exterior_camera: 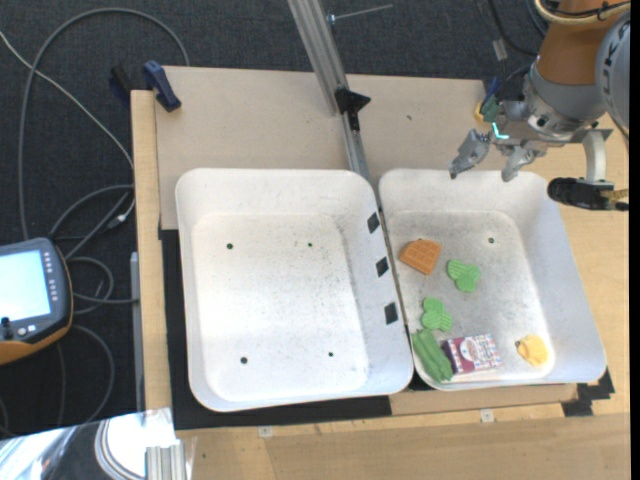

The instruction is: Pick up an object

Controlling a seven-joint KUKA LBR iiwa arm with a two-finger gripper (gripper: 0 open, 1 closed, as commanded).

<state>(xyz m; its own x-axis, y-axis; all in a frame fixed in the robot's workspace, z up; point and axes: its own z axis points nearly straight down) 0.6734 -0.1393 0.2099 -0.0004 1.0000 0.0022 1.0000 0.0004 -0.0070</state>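
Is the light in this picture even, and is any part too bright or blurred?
Camera view: the light is soft and even, the shadows faint; the handheld screen at the left edge is washed out white; the claw and the small objects in the right bin look slightly soft.

Dark carpet floor (60, 148); loose cables (70, 38); wooden bench (250, 118).

A blue clamp (161, 85) grips the bench's far-left corner beside loose cables (60, 98).
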